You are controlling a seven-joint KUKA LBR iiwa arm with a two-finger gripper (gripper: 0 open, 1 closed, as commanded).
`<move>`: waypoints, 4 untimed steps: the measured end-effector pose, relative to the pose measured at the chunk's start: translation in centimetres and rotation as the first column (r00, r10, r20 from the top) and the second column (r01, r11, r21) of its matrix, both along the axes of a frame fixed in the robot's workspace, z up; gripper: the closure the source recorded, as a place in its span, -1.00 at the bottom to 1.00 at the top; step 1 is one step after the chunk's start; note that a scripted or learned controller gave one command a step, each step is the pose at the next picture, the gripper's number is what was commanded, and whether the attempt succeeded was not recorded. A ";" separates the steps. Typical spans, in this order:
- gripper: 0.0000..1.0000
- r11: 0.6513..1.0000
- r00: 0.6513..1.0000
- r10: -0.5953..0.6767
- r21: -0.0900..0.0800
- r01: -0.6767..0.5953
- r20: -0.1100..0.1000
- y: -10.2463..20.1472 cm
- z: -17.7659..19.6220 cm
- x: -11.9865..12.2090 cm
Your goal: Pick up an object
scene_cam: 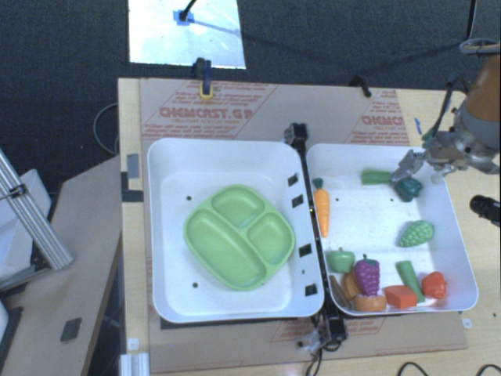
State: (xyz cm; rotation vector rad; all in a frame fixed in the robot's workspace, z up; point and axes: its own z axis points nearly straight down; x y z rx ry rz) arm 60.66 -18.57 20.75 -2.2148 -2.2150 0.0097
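Nothing looks lifted yet, as far as this view tells. The gripper (417,168) hangs at the far right corner of the right bin (462,257), its tip low over a dark teal piece (408,189) and just right of a long green vegetable (376,177). Whether it is released or clenched I cannot tell, since the tip is small and blurs into the toy beneath it. No object shows clearly held, so I judge the grasp and the lift both remain to be done; the teal piece is the likeliest target, lying right at the tip

The right bin holds all the loose toys. A carrot (321,208) lies along its left wall. A bumpy light green piece (416,233) sits alone toward the right side, well apart from the carrot. The rest crowd the near edge: a green pepper (341,260), purple grapes (366,273), an orange piece (369,302) under the grapes, a red block (400,296), a green stick (409,279) and a red tomato (434,285), most of them touching their neighbours

The left bin (172,171) carries one thing, a light green divided plate (239,236) with three compartments, lying near the middle with nothing in its sections
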 end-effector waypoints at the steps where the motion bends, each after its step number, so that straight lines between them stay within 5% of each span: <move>1: -1.00 1.000 1.000 0.003 -0.002 -0.003 0.012 0.1 0.8 0.3; 4: -1.00 1.000 1.000 0.002 -0.002 -0.002 0.011 0.8 -12.4 -0.1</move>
